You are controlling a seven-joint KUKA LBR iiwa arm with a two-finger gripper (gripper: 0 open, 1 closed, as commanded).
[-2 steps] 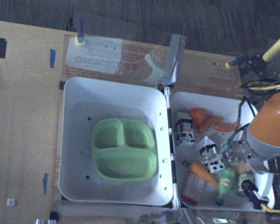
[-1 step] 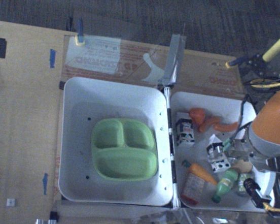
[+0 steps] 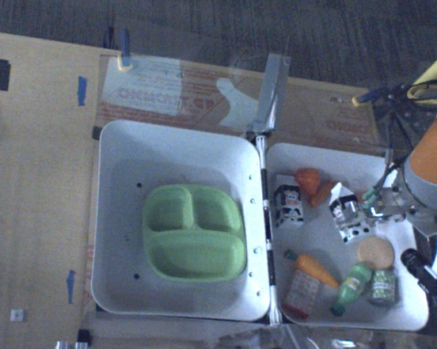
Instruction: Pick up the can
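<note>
Can in right bin

The small green-labelled can stands upright near the right bin's front-right corner.

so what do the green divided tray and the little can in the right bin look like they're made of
The green divided tray looks like moulded plastic: one even matte green, soft rounded compartment walls, no sharp glare. The can is probably metal under a green printed label with a paler top, but it is too small and blurred to be sure. Both bins, like the left one, look like smooth white plastic.
</note>
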